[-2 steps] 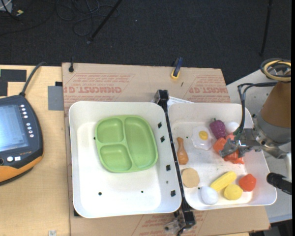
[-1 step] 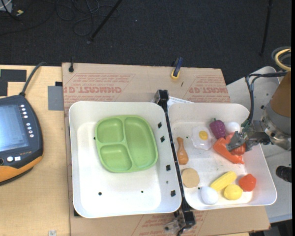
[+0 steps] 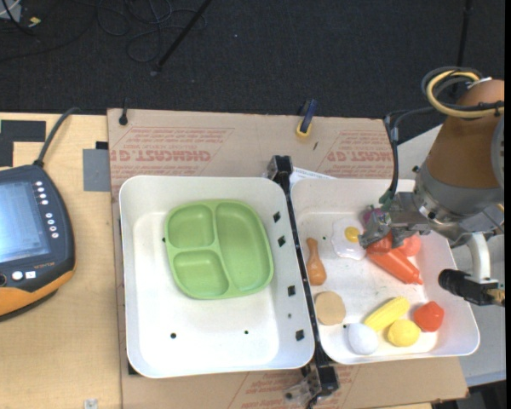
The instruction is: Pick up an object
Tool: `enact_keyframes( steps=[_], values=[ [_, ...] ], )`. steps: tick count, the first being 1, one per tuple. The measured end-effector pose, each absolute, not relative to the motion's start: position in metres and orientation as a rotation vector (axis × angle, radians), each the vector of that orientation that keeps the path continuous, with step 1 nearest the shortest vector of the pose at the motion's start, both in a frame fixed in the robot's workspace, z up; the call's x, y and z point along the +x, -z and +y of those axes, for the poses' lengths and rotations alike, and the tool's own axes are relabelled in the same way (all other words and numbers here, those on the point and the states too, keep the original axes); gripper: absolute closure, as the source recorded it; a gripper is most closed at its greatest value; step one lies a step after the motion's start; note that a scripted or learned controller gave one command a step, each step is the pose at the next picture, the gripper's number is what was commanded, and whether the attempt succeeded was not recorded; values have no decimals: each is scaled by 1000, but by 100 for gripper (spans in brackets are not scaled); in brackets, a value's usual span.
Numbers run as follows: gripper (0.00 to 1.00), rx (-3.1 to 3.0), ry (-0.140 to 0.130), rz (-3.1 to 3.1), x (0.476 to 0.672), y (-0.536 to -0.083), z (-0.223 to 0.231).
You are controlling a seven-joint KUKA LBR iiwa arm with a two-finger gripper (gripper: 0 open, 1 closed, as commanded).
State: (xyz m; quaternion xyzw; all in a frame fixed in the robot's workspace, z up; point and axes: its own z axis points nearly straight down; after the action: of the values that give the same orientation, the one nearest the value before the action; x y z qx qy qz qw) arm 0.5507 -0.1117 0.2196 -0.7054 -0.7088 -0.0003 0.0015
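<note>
Wooden bench point(image 3: 34, 348), cardboard sheet point(image 3: 204, 147), two white bins point(image 3: 145, 313), teach pendant point(image 3: 21, 237)

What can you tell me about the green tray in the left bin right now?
The green tray is a light green divided plate, plastic by its look, with rounded corners and three compartments: two along its far side and one wide one along its near side. It lies flat, right side up, turned slightly askew, on the floor of the left bin, toward that bin's far right part. Nothing sits in its compartments, and only the bin floor touches it. The gripper is over in the right bin.
</note>
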Motion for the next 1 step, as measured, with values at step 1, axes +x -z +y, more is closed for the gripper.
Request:
enact_keyframes(
  steps=[1],
  values=[
    [100, -2215, 1, -2225, 584, -215, -70]
  ],
)
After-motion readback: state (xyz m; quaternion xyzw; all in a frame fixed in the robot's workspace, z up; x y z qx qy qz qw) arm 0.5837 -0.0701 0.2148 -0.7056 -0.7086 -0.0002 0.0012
